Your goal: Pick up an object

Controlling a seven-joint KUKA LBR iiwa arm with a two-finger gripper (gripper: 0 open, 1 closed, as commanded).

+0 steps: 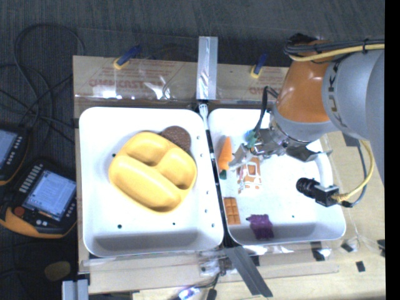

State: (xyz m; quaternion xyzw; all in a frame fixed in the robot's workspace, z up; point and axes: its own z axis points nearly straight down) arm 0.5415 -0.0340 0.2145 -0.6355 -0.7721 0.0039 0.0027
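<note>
In the right bin (325, 227) lie an orange carrot (223, 153) by its left wall, a white card with orange squares (250, 175), a small orange-brown waffle block (232, 210) and a purple piece (260, 225). My gripper (249, 153) hangs low over the bin's upper left part, between the carrot and the card. The left bin (100, 230) holds a large yellow bun-like object (153, 170) with a dark brown disc (176, 136) behind it.
The grey arm with its orange band (306, 99) covers the right bin's upper right part. A black cable plug (315, 190) hangs over that bin's right side. A metal strip (207, 67) stands behind the divide between the bins. A handheld controller (40, 195) lies left of the bench.
</note>
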